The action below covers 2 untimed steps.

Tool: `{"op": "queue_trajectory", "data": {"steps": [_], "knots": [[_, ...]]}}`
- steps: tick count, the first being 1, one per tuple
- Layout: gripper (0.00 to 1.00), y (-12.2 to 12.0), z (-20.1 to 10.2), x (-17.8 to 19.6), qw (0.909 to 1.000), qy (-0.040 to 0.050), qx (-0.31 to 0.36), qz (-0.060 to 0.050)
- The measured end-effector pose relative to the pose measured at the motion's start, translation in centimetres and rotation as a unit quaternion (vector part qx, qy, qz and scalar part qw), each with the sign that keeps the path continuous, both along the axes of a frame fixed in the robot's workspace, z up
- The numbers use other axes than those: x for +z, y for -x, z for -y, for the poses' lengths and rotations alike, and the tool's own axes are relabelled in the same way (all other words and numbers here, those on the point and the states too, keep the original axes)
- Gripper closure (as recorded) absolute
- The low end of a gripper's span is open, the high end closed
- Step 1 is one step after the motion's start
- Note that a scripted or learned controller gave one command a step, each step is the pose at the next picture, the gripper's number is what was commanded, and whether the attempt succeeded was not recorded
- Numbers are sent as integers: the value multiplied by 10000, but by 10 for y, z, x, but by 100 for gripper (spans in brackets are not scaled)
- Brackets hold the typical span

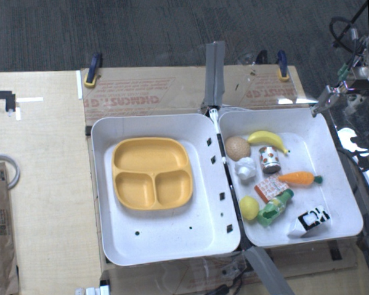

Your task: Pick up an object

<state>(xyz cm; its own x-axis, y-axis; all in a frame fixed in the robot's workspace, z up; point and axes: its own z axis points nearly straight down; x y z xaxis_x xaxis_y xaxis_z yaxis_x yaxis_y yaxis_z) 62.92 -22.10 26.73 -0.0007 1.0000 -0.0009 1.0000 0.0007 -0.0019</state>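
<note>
Found the pickable things loose in the right bin point(317, 146): banana point(267, 139) at the far side, brown ball point(237, 148) beside it, can point(269, 159), white lump point(245, 168) too crumpled to identify, carrot point(297, 179), red box point(271, 187), lemon point(249, 207) touching a green bottle point(275, 207), and a black-and-white carton point(313, 220) near the front corner. Noted none of them lifted. Made out the gripper point(330, 99) over the bin's far right corner, blurred amid cables and partly cut off; could not tell whether open or closed. Saw a yellow plate point(152, 173) in the left bin point(171, 237).
</note>
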Motion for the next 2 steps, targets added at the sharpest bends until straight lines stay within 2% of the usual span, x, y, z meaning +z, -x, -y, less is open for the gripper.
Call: {"op": "queue_trajectory", "data": {"steps": [1, 2], "knots": [[0, -30, 0, -125, 9995, 3, 322, 6], [0, 84, -17, -177, 9954, -56, -952, -31]]}}
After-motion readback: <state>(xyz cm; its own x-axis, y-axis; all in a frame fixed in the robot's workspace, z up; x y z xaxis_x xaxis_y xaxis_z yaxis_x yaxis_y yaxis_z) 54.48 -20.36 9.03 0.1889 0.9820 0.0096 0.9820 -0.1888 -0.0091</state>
